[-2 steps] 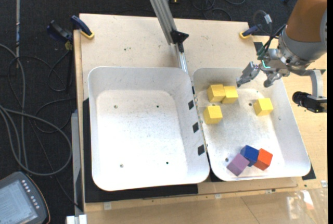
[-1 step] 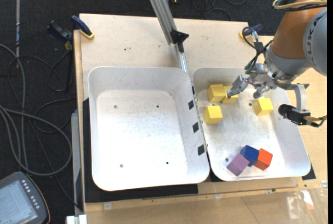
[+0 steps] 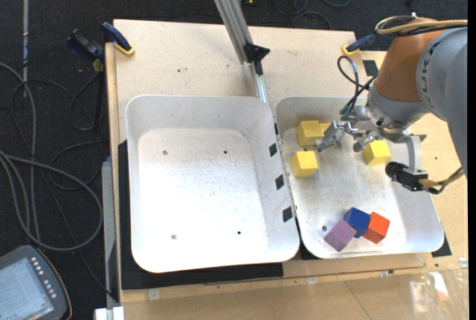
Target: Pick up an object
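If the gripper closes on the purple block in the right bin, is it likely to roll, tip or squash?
The small purple cube-shaped block has flat faces, so it probably sits still rather than rolls. Its crisp edges suggest a stiff, light block. It touches the blue cube beside the orange-red cube, so a push would likely shift those too.

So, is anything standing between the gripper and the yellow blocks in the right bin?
Nothing visible does. The gripper hangs over the right white bin, with one yellow cube just to its left, another yellow cube to its right.
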`<action>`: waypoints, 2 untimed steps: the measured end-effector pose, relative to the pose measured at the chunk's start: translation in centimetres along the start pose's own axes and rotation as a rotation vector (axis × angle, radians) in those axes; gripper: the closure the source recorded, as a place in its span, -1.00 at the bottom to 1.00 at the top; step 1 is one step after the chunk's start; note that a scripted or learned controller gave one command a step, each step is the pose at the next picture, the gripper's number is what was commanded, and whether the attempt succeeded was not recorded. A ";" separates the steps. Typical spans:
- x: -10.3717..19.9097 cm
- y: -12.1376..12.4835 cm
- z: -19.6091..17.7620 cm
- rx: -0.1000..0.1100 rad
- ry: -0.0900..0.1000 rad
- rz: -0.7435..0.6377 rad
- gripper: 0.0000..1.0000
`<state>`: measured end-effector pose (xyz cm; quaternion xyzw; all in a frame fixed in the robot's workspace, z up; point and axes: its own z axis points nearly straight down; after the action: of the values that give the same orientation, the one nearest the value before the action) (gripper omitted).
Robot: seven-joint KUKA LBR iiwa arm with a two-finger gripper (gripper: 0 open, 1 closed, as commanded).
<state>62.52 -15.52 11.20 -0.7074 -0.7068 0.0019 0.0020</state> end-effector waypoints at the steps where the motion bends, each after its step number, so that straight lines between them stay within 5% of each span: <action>1: 0.1 0.0 1.8 -0.003 0.000 -0.001 -1.00; 2: 0.0 0.1 0.6 -0.008 -0.001 0.000 1.00</action>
<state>62.62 -15.49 10.62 -0.7072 -0.7070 -0.0005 -0.0012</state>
